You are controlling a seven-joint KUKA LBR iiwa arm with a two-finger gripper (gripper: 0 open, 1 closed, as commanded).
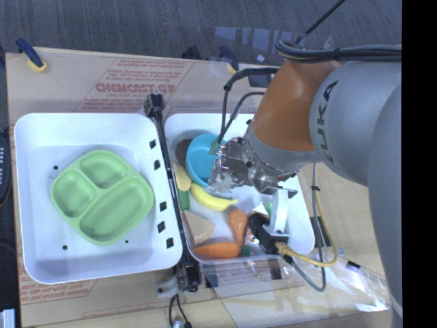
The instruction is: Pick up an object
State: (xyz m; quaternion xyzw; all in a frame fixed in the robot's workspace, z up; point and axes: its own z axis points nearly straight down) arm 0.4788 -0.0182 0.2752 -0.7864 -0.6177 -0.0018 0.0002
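The right bin (300, 241) holds several toy foods. A blue bowl (199, 159) lies at its back left, a yellow banana (208, 199) just in front of it. An orange carrot (217, 250) lies along the front wall, beside a second orange piece (237, 224) and a tan bread slice (196, 225). My gripper (227, 171) hangs low over the bin, at the bowl's right rim and just above the banana. The arm's bulk hides the right half of the bin.
The left bin (34, 251) holds a green divided plate (102, 195). A black clamp strip (164, 176) runs between the two bins. A small green piece (268, 207) and a pale yellow piece (181, 178) also lie in the right bin. Cables trail near the front right corner.
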